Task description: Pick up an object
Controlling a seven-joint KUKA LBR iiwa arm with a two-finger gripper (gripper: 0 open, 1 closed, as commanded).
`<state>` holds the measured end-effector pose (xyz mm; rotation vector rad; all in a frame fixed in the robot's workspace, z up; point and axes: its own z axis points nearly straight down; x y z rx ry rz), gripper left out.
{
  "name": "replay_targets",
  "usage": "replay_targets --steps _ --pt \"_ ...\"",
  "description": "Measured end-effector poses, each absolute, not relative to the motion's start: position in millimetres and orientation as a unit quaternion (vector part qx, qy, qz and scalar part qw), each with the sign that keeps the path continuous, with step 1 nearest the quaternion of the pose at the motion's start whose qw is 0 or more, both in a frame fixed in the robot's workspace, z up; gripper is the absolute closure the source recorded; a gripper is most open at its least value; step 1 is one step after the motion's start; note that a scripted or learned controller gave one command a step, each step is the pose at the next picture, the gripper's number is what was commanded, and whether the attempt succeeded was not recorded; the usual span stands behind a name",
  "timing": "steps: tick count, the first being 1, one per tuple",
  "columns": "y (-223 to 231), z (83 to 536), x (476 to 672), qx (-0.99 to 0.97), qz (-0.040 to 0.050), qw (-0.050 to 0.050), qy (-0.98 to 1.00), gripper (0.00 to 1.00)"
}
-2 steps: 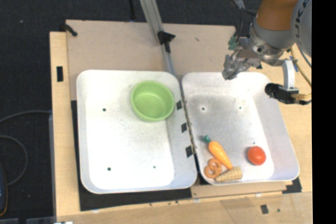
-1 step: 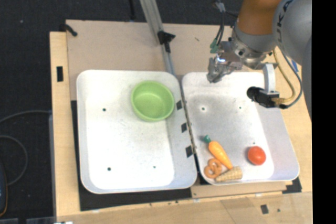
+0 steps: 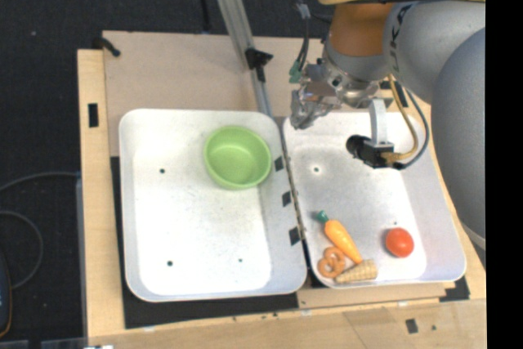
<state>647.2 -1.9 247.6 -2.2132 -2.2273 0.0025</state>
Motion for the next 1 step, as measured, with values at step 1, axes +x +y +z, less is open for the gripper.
replay_targets --steps 1 --pt "49.1 235.1 648.3 -0.705 0.0012 0.001 -0.709 1.0"
